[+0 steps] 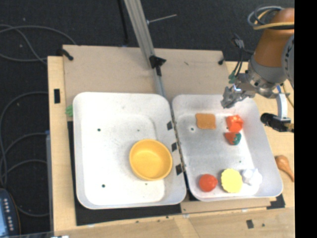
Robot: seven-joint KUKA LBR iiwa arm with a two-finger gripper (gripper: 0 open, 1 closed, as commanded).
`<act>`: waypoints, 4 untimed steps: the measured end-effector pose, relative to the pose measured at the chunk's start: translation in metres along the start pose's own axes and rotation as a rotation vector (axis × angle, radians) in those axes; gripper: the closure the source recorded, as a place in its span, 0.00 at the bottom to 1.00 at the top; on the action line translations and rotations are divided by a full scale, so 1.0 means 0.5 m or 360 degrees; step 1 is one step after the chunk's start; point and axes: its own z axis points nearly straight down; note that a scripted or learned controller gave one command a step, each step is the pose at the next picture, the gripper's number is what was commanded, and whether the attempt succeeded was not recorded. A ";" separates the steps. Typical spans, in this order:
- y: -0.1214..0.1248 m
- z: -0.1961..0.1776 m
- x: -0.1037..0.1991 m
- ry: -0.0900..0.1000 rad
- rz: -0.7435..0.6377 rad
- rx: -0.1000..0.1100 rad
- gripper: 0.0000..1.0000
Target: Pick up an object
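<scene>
From the overhead camera we see the tan block (205, 121) lying flat in the right bin (210, 152), near its back edge; we judge it light and soft, best pinched across its short sides. Our gripper (231, 99) hovers just right of it, carrying nothing, its opening unreadable.

Two shallow white bins sit side by side. The left bin (99, 133) holds one yellow bowl (150, 159). The right bin (208, 148) holds six things: one tan block (205, 121), one orange-red piece (234, 123), one red-and-green piece (233, 138), one red ball (208, 182), one yellow disc (231, 180) and one white lump (251, 176).
</scene>
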 end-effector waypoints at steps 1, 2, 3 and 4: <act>0.008 -0.091 0.009 0.0001 0.0000 0.0003 1.00; -0.008 -0.078 0.098 0.0001 -0.0002 0.0013 1.00; -0.028 -0.066 0.208 0.0001 -0.0003 0.0013 1.00; -0.082 -0.060 0.313 0.0002 -0.0003 0.0015 1.00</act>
